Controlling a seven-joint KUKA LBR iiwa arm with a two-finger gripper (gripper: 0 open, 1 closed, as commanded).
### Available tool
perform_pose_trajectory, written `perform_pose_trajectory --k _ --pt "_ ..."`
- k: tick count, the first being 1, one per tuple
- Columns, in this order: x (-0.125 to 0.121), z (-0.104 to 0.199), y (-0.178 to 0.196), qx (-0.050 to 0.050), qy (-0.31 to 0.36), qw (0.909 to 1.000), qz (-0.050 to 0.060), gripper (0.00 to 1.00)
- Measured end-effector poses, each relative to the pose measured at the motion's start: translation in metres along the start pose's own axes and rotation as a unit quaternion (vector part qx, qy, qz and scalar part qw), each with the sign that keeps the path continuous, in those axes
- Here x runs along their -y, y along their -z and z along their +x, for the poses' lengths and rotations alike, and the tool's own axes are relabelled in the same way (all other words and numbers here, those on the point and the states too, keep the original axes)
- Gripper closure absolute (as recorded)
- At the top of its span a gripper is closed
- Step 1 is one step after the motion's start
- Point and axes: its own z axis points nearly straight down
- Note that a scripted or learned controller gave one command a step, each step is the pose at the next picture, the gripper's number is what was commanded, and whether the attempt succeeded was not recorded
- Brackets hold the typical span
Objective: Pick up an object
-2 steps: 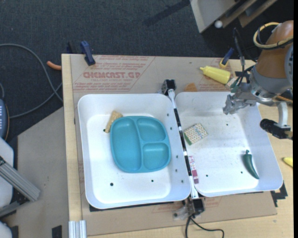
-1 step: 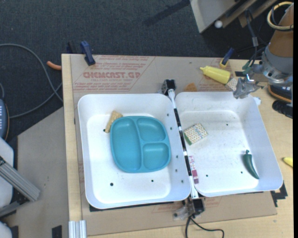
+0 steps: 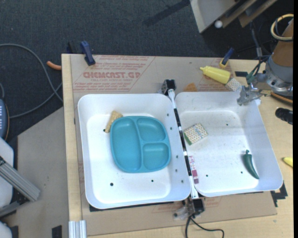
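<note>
step: pre-grasp; gripper (image 3: 245, 95) sits at the right bin's (image 3: 266, 139) back-right corner, nothing picked yet
fingers: state can't be told, blurred; nothing seen held
targets: green pepper (image 3: 250, 164) near right wall; small box (image 3: 195, 133) by the divider
next: move over one obj, descend

A dark carpeted floor (image 3: 121, 28) surrounds a light wooden bench (image 3: 70, 153), whose top is partly covered by a brown sheet with red lettering (image 3: 111, 74). Blue clamps (image 3: 86, 52) grip the bench's far edge. A grey cable (image 3: 42, 69) loops over the floor at left. Pale boards, perhaps cardboard (image 3: 223, 14), lie beyond the far right corner.
</note>
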Motion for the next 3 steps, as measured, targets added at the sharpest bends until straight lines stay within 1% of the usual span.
perform_pose_trajectory --k 1,2,3 --pt "-0.001 0.001 0.001 0.0 0.0 1.0 -0.001 0.0" --pt "0.085 0.006 -0.078 -0.005 0.002 1.0 0.002 0.0" --pt "0.103 0.0 -0.013 0.001 0.0 1.0 -0.003 0.0"
